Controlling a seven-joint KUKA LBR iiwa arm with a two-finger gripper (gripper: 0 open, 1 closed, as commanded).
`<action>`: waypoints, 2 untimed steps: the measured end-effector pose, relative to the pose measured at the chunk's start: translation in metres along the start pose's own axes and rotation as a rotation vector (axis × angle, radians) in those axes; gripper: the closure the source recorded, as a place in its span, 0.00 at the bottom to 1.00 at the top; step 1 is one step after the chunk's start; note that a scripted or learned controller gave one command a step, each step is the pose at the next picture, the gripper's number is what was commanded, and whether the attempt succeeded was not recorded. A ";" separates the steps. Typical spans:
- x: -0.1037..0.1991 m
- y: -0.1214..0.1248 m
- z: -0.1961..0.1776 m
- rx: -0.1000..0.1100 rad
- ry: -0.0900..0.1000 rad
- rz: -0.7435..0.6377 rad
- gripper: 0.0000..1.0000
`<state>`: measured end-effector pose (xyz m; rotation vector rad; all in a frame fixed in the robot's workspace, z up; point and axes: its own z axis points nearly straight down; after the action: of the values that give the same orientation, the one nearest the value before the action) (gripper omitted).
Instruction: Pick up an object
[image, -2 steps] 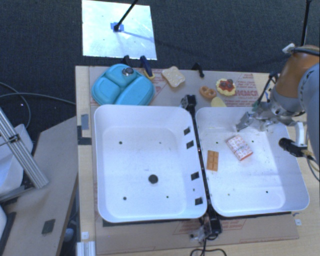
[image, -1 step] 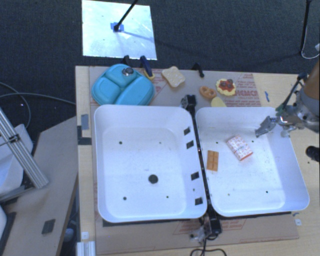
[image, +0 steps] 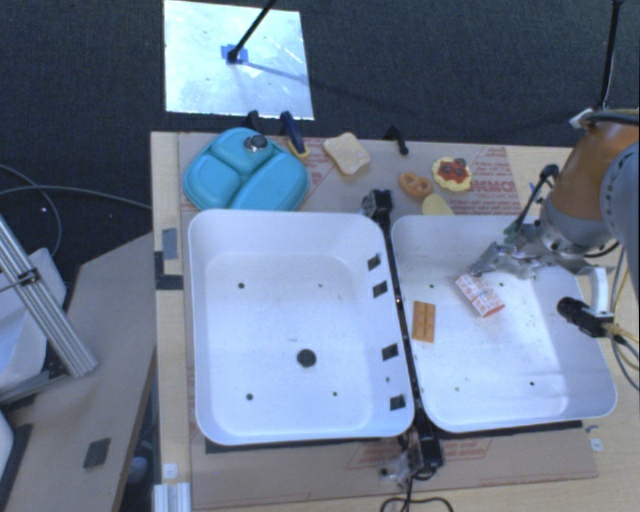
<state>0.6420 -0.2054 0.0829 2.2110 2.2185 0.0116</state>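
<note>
While the grey arm (image: 600, 190) with its orange band is reaching in from three o'clock, its gripper (image: 497, 262) is hanging low over the upper part of the right bin (image: 560, 400), and whether it is released or clenched cannot be told from this slant. Just below it, toward five o'clock, a small red-and-white packet (image: 480, 294) is lying tilted on the bin floor, very near the gripper, though contact cannot be made out. An orange wafer-like block (image: 424, 321) is lying at the packet's eight o'clock, close to the bin's left wall. The left bin (image: 215, 400) is sitting beside the right one, with a small dark round thing (image: 306, 357) lying a little below the middle of its floor. Beyond the bins, at twelve o'clock, several things are resting on the bench: a blue divided tray (image: 245, 175) at the left, a toy slice of toast (image: 346, 153) at its three o'clock, then a small pretzel-like piece (image: 415, 183), a round yellow pastry with red topping (image: 452, 173), and a pale yellow piece (image: 436, 206) touching the right bin's upper rim.
</note>
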 end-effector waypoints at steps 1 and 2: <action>0.063 0.030 -0.003 0.005 0.002 -0.007 0.00; 0.021 -0.045 -0.006 0.002 -0.001 0.004 0.00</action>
<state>0.5967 -0.1842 0.0886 2.2161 2.2142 0.0089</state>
